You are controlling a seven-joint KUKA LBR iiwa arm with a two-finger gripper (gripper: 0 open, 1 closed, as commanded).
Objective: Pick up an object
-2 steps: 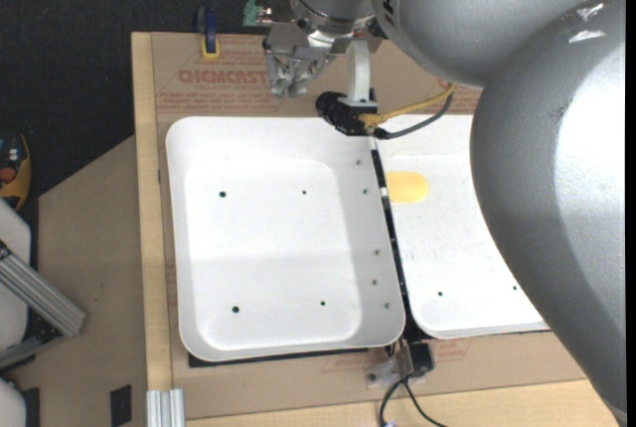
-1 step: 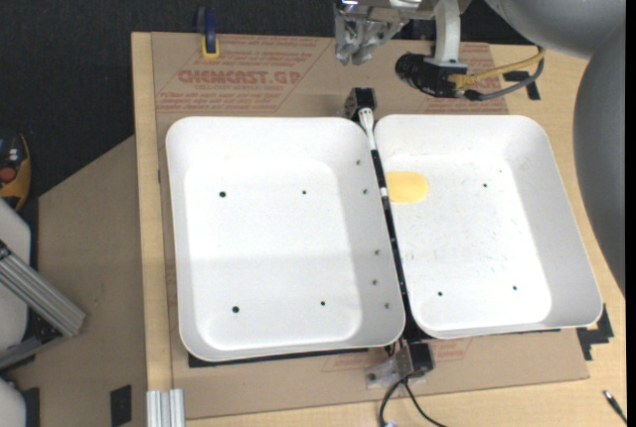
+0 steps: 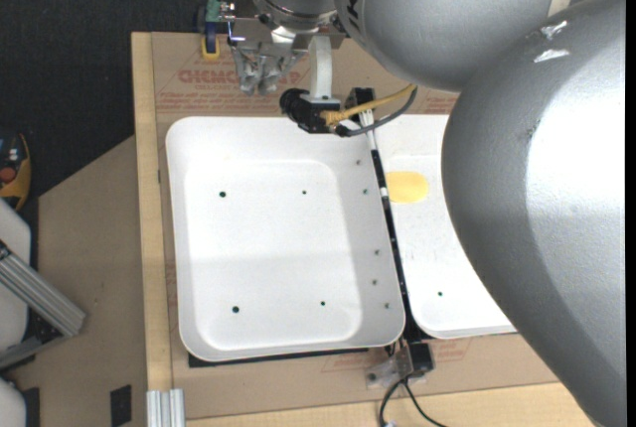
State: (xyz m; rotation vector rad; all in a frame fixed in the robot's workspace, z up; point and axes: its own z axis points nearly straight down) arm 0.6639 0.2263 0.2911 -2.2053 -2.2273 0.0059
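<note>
Yellow flat rounded object (image 3: 406, 187), the one piece you can see, lies in the right shallow white plastic bin (image 3: 447, 301), near its left wall and close to the far edge, with the big grey arm (image 3: 537, 117) overhanging most of that bin. You have two bins side by side; the left shallow white bin (image 3: 199, 216) offers broad open floor. Farther back, the two-finger metal gripper (image 3: 260, 72) hangs over the brown cardboard bench top (image 3: 159, 97) beyond the left bin's far rim; you cannot tell how it is set.
</note>
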